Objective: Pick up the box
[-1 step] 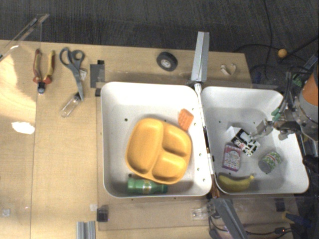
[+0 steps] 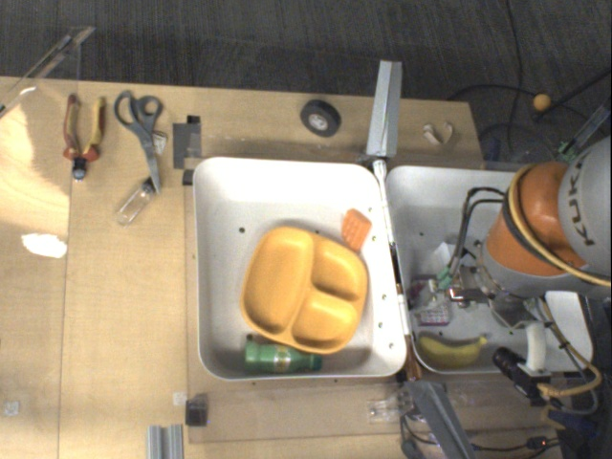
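In the right bin (image 2: 430, 189), a small box (image 2: 429, 308) with purple and white print lies near the left wall, just above a banana (image 2: 451, 350). My gripper (image 2: 451, 291) reaches in from the right and hangs low at the box's upper right edge, touching or almost touching it. The grey arm with its orange band (image 2: 540, 220) covers much of the right bin. Part of the box is hidden under the gripper.
The left bin (image 2: 220, 256) holds a yellow divided plate (image 2: 304, 287), a green can (image 2: 281, 357) under the plate's front edge and a small orange piece (image 2: 356, 227) by the right wall. Scissors (image 2: 145, 132), pliers (image 2: 81, 132) and a tape roll (image 2: 320, 117) lie on the bench behind.
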`<move>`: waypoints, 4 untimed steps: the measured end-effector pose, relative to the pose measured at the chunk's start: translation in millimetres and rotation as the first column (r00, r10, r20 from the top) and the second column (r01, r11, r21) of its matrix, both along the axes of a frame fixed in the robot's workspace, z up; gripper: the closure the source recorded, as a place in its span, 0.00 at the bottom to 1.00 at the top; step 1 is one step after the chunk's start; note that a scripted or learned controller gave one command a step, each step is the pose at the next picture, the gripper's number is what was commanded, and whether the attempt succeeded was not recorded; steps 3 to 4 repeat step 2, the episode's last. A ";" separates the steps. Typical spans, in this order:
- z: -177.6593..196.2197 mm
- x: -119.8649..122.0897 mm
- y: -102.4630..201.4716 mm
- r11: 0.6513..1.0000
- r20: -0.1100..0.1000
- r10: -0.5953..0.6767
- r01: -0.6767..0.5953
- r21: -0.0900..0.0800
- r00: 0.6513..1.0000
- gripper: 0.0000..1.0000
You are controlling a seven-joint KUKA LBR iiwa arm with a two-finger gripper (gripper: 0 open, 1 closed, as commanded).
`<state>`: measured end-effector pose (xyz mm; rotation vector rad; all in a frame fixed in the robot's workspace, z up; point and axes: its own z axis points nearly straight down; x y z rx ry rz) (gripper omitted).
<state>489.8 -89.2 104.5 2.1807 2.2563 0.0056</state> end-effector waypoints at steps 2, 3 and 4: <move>105.3 0.3 3.9 0.986 0.001 -0.166 0.166 0.000 0.986 1.00; 105.3 0.3 3.9 0.986 0.001 -0.166 0.166 0.000 0.986 1.00; 105.3 0.3 3.9 0.986 0.001 -0.166 0.166 0.000 0.986 1.00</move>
